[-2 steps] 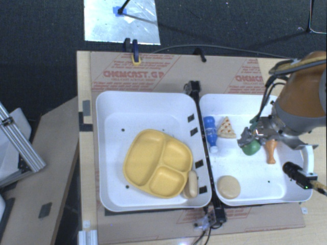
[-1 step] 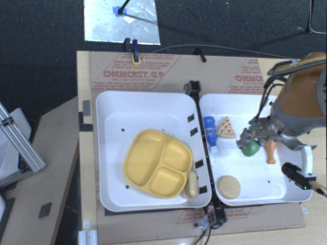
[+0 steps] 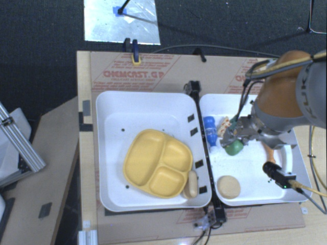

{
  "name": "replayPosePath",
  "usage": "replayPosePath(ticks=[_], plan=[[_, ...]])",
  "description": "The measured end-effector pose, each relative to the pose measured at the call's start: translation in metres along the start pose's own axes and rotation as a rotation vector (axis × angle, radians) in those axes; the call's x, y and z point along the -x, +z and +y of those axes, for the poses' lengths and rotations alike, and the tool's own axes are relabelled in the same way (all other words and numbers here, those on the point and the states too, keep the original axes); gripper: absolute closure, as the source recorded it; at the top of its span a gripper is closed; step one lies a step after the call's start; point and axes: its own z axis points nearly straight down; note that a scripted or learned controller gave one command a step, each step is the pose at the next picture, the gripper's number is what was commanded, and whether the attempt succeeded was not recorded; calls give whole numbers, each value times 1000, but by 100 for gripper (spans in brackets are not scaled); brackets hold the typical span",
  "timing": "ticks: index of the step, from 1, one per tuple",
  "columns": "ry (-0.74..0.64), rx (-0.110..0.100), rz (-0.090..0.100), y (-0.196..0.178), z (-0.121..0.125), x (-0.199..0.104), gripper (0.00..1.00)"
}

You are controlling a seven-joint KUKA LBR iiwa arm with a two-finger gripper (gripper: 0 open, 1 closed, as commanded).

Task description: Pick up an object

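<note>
Green and round, a ball (image 3: 234,148) in the right bin (image 3: 253,197), near the divider, directly under the gripper (image 3: 237,135). Hard to say whether touching or just above. Gripper state impossible to tell from here, hidden under the grey wrist; no saying whether spread or clamped on anything. Just beside, toward the divider, a blue bottle (image 3: 209,129) and a small orange-and-white scrap (image 3: 223,126); nearer the front wall, a tan disc (image 3: 228,186), well apart from the ball. Over in the left bin (image 3: 115,108), a yellow divided plate (image 3: 156,162) with a beige roll (image 3: 191,184) against its corner.

Judged as the reach-and-close step, grasp not yet confirmed. Next, probably: settle squarely around the ball, close without nudging it sideways, then lift straight up, clear of the bottle. Round shape likely to roll or squirt out under an off-centre squeeze.
</note>
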Motion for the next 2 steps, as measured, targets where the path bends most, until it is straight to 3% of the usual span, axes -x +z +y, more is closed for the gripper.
replayPosePath(ticks=[2], plan=[[-1,0,0,-10,7,-109,100]])
